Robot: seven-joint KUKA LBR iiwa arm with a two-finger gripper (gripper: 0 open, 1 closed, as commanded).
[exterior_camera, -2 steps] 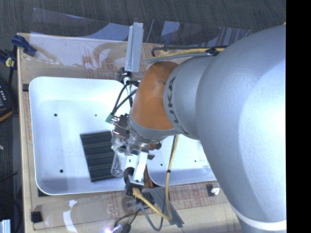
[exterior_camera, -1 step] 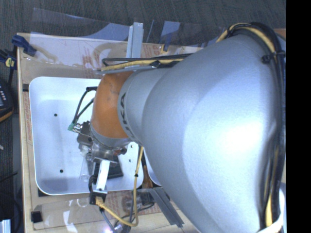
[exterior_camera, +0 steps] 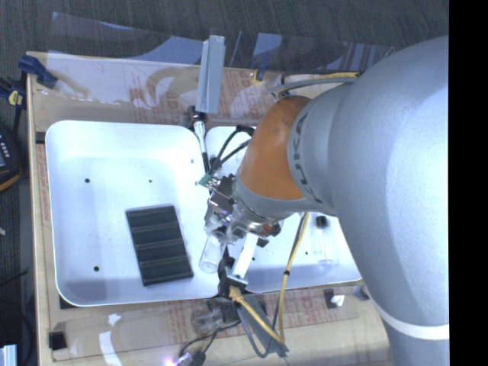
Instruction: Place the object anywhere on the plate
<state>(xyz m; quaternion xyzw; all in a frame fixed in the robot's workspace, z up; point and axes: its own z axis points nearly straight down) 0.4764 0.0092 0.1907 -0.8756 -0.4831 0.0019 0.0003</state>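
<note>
The plate (exterior_camera: 158, 244) is a dark, ribbed rectangle lying flat in the left bin (exterior_camera: 76, 151), toward its front right. My gripper (exterior_camera: 223, 244) hangs over the wall between the two bins, just right of the plate. A clear tube-like object (exterior_camera: 209, 255) shows at the gripper's lower left edge, close to the plate's right side. Whether it is gripped cannot be made out. The orange band (exterior_camera: 271, 158) and the grey arm hide most of the right bin.
The right bin (exterior_camera: 335, 269) shows only a strip of floor, with a small clear item (exterior_camera: 324, 244) on it. Cables (exterior_camera: 255, 322) trail from the wrist over the bench's front edge. A grey upright bar (exterior_camera: 210, 75) stands behind the bins.
</note>
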